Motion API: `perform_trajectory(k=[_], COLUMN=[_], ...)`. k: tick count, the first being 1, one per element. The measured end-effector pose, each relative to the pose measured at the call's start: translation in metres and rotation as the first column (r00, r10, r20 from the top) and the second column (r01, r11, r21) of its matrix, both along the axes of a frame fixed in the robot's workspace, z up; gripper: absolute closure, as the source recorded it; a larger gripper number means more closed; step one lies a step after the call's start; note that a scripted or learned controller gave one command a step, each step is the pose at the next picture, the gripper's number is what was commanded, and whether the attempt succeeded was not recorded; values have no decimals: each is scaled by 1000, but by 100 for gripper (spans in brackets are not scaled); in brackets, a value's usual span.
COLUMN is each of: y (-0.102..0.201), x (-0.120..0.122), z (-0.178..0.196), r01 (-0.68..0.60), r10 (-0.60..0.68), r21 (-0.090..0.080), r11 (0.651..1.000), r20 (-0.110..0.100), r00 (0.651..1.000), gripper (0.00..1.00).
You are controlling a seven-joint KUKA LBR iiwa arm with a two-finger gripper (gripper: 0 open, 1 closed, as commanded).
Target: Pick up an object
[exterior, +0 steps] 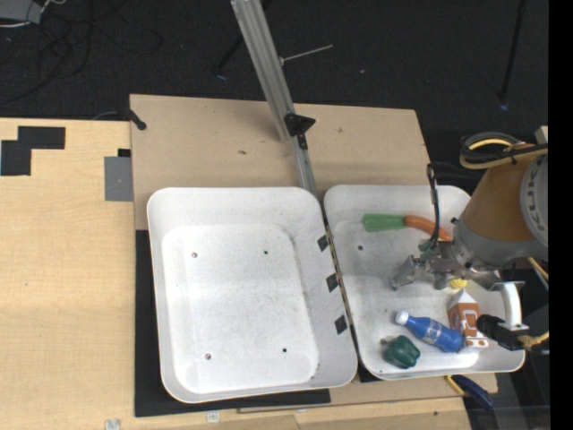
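- My grey arm, with its orange band above the wrist, reaches in from the right of the camera view and hangs over the right-hand shallow white bin.
- My two-finger metal claw sits low over the middle of that bin, pointing left, above a bare patch of the white floor.
- Nothing shows between my fingers; whether they stand wide or narrow I cannot tell, since they are small and blurred here.
- A carrot-shaped toy with a green end and an orange end lies near the far wall of the right bin, just beyond my claw.
- A blue plastic bottle with a white cap lies on its side in the near part of the same bin, cap toward the left.
- A dark green rounded lump rests just beside the bottle, close to the near rim.
- A small orange and white box sits to the right of the bottle, partly tucked under my wrist.
- A small yellow piece shows just below my claw; I cannot make out what it is.
- The left-hand shallow white bin lies beside the right one, their rims touching.
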State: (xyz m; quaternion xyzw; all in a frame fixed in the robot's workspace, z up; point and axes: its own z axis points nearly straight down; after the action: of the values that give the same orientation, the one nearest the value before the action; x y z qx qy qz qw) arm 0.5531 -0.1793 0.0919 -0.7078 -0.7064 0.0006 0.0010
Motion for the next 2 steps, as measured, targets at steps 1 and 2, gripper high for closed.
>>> perform_trajectory(k=[1,2], y=[-1,9], x=[-1,-1], z=[11,65], r01=[6,-4], r10=[-6,4], r21=[0,-1], r11=[1000,1000], r20=[-2,5], r00=[1000,1000], gripper=[100,100])
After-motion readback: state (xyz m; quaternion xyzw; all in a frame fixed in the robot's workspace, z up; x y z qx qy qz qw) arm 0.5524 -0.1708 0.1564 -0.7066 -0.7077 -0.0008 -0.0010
